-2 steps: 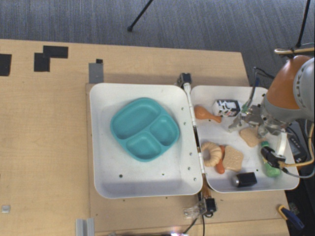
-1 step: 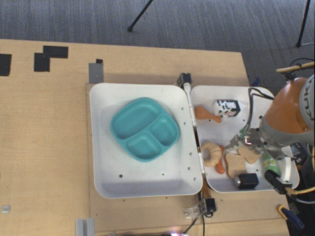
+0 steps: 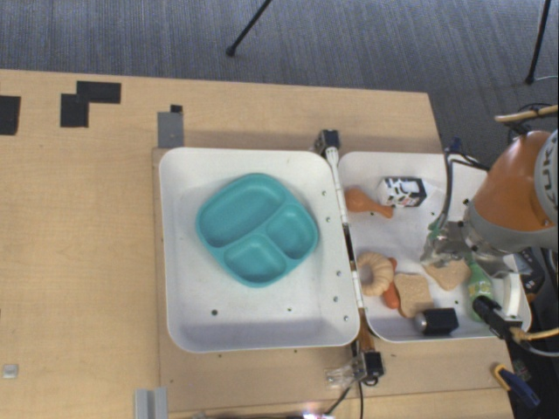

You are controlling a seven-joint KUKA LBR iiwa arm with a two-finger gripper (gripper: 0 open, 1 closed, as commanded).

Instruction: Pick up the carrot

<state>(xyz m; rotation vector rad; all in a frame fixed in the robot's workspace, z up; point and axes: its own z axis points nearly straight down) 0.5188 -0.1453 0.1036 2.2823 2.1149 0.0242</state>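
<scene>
Two shallow white bins stand side by side on the bench, seen from above. The carrot (image 3: 390, 296), a small orange piece, lies in the right bin (image 3: 370, 178) near that bin's front edge and toward its left wall, wedged between a pale ring-shaped pastry (image 3: 376, 271) on its left and a tan bread slice (image 3: 413, 291) on its right, largely hidden by both. The gripper (image 3: 446, 248) hangs over the right half of the same bin, to the right of the carrot and apart from it, with the bread slice between them; its tip sits just above a second tan bread piece (image 3: 450, 275), and whether it is touching that piece cannot be told, nor how wide it stands, since the grey wrist and orange band cover it. Further items in the right bin: a drumstick-shaped orange piece (image 3: 366, 203) and a black-and-white object (image 3: 403, 190) near the back edge, a green item (image 3: 479, 282) by the right wall, and a dark cylinder (image 3: 436, 321) at the front edge. The left bin (image 3: 262, 332) holds a teal divided plate (image 3: 215, 225).
</scene>
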